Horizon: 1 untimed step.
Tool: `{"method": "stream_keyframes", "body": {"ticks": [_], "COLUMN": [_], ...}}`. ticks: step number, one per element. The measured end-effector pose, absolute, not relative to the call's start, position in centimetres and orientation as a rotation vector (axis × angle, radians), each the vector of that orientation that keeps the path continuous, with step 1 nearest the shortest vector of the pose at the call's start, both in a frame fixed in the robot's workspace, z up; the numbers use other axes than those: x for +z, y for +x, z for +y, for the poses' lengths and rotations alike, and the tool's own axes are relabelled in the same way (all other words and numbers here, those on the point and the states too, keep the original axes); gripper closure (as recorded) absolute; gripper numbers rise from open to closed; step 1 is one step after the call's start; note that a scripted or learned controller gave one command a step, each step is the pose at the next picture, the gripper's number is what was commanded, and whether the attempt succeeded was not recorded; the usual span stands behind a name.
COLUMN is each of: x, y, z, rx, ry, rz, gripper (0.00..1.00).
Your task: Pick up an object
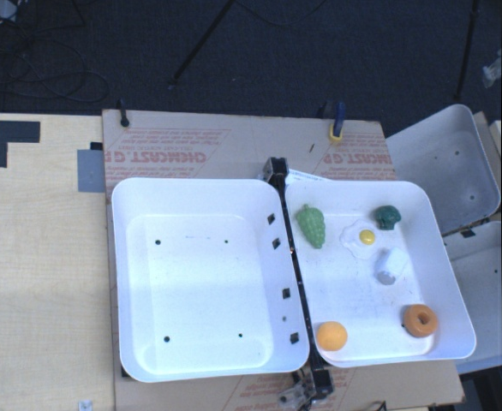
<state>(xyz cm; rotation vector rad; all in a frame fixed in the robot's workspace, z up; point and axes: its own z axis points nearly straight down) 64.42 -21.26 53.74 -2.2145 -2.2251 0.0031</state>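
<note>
Orange ball [331, 336], doughnut [420, 320], green grapes [311, 226] in right bin [444, 238]

From above, the left bin [195, 276] gives me an open floor from wall to wall. The right bin [431, 221] is more crowded: the green lump [312, 226] lies near the divider [290, 259], the fried egg [362, 238] sits mid-bin with the broccoli [387, 217] just beside it, and the white piece [391, 266] lies just below them. The orange [331, 336] sits near the front wall by the divider, the donut [420, 320] toward the right wall. Between the orange and the donut the floor is open, as it is left of the white piece.
</note>
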Motion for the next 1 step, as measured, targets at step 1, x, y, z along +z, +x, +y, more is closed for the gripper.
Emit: {"method": "stream_keyframes", "body": {"ticks": [1], "x": [53.74], "y": [64.42], "z": [-21.26], "rx": [0.003], "ry": [-2.214], "rz": [-2.225], "gripper": [0.00]}}
